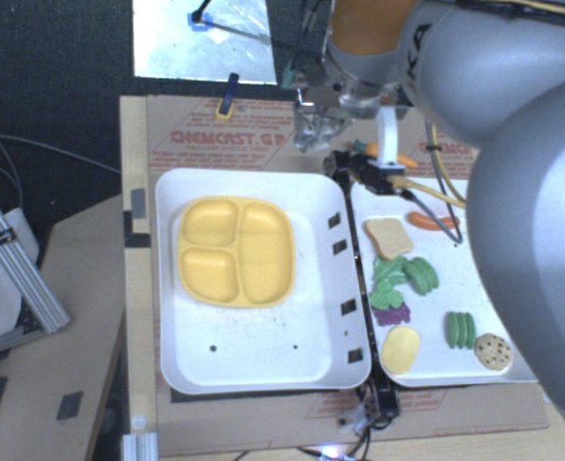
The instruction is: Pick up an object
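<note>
The right bin point(455, 368) holds several toy foods: a bread slice point(389, 237), a green leafy piece point(405, 276), purple grapes point(390, 307), a yellow oval piece point(401, 348), a green ribbed piece point(460, 329), a speckled cookie point(493, 351) and an orange carrot-like piece point(427, 221). My gripper point(313, 133) hangs over the back edge of the bench, above the far rim between the two bins, below the orange band of the arm point(369, 12). It is apart from all the foods. Nothing is seen held in it.
The left bin point(254, 358) carries a yellow three-part plate point(236, 252). A black divider with clips point(356, 267) runs between the bins. The big grey arm covers the right bin's far right. Cables point(446, 195) trail over its back corner.
</note>
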Motion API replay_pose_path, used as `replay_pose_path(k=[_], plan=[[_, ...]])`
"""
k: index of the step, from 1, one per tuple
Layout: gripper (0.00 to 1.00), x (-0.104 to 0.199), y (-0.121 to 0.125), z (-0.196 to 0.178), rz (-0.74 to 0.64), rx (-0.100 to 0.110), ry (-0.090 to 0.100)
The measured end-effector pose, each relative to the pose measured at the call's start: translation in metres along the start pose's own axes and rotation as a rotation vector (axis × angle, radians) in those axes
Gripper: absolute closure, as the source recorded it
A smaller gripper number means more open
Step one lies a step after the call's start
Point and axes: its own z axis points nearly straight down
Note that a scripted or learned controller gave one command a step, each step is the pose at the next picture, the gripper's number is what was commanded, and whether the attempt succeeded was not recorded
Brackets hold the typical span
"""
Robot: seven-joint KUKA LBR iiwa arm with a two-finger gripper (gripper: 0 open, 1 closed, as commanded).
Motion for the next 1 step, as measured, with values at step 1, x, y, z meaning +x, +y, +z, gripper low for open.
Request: replay_pose_path(k=[1], plan=[[1.0,0.0592,-0.0022,0.0552,0.001,0.004,-0.001]])
